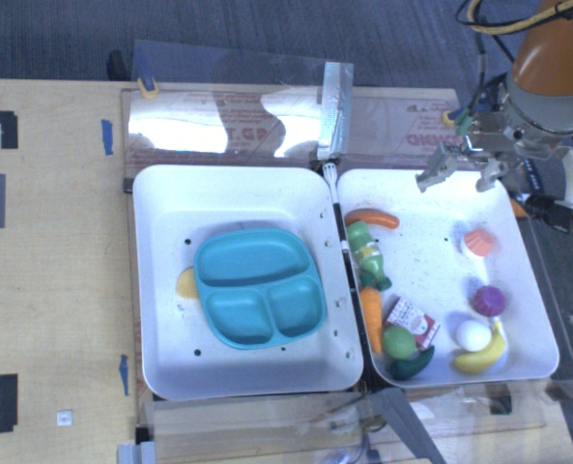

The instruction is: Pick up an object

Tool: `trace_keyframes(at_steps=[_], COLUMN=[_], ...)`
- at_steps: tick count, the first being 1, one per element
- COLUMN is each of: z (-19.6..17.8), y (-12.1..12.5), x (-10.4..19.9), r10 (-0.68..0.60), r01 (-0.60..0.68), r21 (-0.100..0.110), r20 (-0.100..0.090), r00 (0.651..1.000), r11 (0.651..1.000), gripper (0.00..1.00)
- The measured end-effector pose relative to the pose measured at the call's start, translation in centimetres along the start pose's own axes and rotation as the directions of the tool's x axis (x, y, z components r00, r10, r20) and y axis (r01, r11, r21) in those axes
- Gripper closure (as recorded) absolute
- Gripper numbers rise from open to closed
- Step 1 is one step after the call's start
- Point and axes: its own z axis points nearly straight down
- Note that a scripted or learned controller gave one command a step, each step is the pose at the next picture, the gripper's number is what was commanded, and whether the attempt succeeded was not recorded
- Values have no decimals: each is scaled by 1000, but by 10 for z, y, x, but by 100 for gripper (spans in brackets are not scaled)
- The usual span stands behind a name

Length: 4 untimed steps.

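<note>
Toy foods crowd the right bin [532, 288]: a hot dog [372, 219], a green bottle [365, 252], a carrot [371, 316], a red-and-white packet [412, 322], a green vegetable [400, 343] and a dark green piece [414, 362] line up along its left wall. A pink round piece [478, 243] sits alone near the right wall, with open white floor on all sides. Below it, a purple piece [489, 301], a white egg [473, 335] and a banana [483, 352] bunch near the front right corner. The bin's middle is bare. The gripper [464, 174] hangs over the back edge, its 2 jaws apart and holding nothing. The left bin [160, 288] holds a blue divided tray [260, 285] with a yellow piece [186, 283] at its left edge. Both bins rest on the worktop [44, 259].
</note>
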Motion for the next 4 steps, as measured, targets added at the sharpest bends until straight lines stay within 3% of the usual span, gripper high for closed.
trace_keyframes(at_steps=[1,2,3,4], z=[191,195,194,180], y=[-21,50,-24,49], x=[1,-5,-11,-56], r10=[96,50,26,-49], r01=[-96,-50,-26,49], r21=[-5,15,-7,-5], r20=[2,1,0,2], r00=[995,999,1000,999], r11=[995,999,1000,999], gripper=[0,0,0,0])
